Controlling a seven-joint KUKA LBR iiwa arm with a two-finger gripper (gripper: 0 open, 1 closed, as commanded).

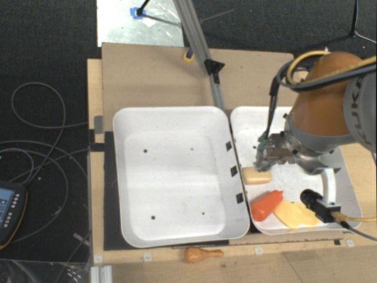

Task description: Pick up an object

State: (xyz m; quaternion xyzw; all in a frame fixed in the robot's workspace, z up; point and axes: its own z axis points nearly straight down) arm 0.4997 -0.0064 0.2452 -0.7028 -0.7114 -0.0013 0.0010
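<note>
My gripper (264, 163) hangs low in the right bin (247, 118), near its left wall. Directly below it lies a pale cream block (257, 176), touching or just under the fingertips. A red pepper-shaped piece (266, 204) rests at the bin's front left, with a yellow flat piece (296, 214) beside it to the right. The arm's orange band and grey wrist cover the bin's right half.
The left bin (174, 175) adjoins the right one, joined by black clips along the shared wall. A small tan pear-shaped object (202, 253) lies on the bench in front of the bins. A grey pole (197, 40) slants over the back of the bench.
</note>
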